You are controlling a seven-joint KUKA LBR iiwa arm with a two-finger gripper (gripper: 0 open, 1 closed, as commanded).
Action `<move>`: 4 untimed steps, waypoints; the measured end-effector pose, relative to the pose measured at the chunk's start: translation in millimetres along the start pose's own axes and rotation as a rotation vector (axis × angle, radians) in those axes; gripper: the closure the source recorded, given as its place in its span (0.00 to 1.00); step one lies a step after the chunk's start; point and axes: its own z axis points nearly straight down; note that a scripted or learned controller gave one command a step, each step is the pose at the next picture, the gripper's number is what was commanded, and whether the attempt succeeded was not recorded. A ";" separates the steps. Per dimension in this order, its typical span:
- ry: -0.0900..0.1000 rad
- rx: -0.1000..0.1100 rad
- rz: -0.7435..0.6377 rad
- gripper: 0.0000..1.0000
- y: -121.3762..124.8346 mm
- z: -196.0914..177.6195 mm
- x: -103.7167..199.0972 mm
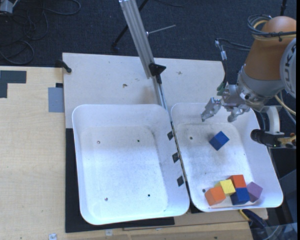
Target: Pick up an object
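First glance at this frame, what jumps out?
The arm's orange band at the upper right, with the gripper hanging open over the far end of the right bin, holding nothing. Next, the lone blue cube just below the gripper. Then the huddle of coloured blocks in that bin's near corner: orange, yellow, red, blue, purple.

Arm cut off at right edge; dark blue block partly hidden.
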 end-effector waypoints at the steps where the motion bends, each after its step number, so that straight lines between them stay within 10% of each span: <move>1: 0.001 0.002 0.000 0.00 -16.3 -10.1 -2.2; 2: -0.001 0.007 0.000 0.00 14.1 80.6 -42.7; 3: 0.002 0.004 -0.004 0.00 -14.5 74.9 0.8; 4: -0.004 -0.002 0.002 0.00 26.8 89.3 -80.4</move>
